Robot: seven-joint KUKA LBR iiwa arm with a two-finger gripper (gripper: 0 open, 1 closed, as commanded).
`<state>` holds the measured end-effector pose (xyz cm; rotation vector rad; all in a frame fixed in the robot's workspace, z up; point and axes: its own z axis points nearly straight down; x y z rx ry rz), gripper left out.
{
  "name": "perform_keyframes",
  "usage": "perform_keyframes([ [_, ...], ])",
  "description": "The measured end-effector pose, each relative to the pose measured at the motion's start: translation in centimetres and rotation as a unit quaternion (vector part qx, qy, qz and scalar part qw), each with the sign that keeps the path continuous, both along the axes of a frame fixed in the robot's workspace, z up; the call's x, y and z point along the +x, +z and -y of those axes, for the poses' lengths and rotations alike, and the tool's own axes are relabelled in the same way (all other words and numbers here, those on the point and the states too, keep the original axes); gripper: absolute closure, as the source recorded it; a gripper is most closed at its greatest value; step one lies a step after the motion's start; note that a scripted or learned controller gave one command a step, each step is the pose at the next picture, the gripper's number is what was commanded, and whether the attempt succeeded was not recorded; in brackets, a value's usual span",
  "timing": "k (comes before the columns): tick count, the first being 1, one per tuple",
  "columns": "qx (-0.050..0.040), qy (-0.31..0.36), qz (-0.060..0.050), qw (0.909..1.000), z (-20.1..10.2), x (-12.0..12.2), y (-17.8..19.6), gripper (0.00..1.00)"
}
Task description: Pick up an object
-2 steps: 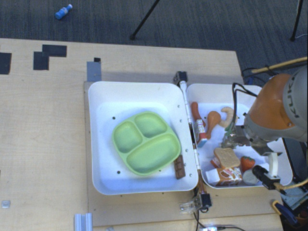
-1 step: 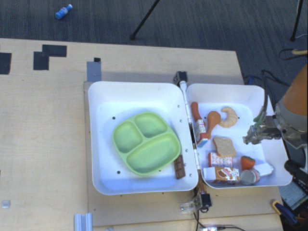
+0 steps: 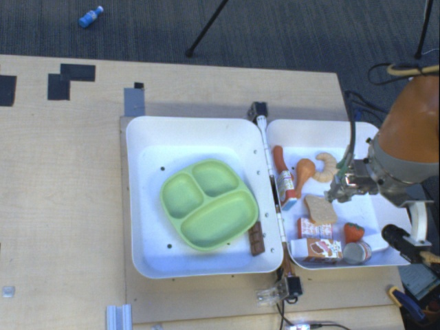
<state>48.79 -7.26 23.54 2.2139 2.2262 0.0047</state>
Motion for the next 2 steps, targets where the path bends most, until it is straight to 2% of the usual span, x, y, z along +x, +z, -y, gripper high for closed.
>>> perform_keyframes([
  [1, 0.0001, 0.0, 0.0, 1.0, -5.9, 0.1, 1.3, 1.0],
  [2, 0.0003, 0.0, 0.0, 1.0, -10.9, 0.0, 6.5, 1.0],
])
